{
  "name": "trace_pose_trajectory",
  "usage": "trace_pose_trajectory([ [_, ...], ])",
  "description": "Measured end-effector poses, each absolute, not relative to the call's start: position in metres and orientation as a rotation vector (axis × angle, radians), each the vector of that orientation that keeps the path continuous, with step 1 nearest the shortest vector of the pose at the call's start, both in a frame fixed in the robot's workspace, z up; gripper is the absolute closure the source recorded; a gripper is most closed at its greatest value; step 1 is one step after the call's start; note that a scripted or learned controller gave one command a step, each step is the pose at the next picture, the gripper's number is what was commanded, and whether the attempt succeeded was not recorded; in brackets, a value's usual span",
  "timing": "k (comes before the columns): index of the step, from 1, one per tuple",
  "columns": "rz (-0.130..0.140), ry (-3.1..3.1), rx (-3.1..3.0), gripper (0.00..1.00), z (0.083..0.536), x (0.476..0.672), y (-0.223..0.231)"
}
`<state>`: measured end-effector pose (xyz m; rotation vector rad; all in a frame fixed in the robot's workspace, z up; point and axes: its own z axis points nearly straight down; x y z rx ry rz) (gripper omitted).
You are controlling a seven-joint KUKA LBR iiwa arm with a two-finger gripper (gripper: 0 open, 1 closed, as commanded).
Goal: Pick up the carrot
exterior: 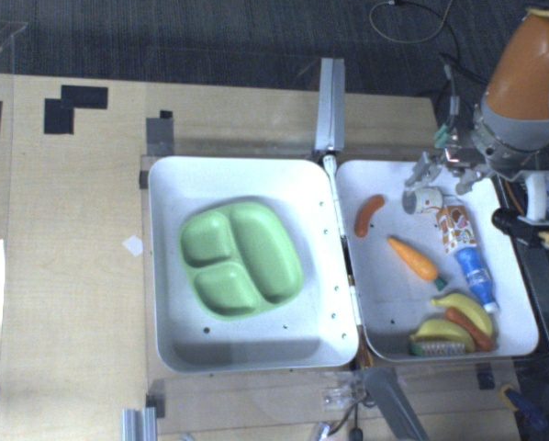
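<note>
I judge the carrot [413, 258] light, rigid and slick; I'd grip its thick middle. Gripper [437, 184] hovers nearby; I cannot tell the jaws' state.

Grey arm [518, 141] with broad orange band [524, 62].

Readable text: none anywhere.
Packet [454, 227] just right of the carrot [414, 257]: orange-and-white print, too small to read.
Blue tube [476, 278]: label illegible.
</note>
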<state>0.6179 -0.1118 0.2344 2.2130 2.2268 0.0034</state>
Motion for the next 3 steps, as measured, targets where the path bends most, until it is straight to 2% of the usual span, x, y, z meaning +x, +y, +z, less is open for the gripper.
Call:
trace_pose_trajectory([
  [1,0.011,2.389,2.024,0.0,0.089,0.566,-0.12],
  [2,0.02,2.387,2.019,1.0,0.102,0.568,-0.119],
  [3,0.007,2.365,2.059,1.0,0.186,0.577,-0.07],
])
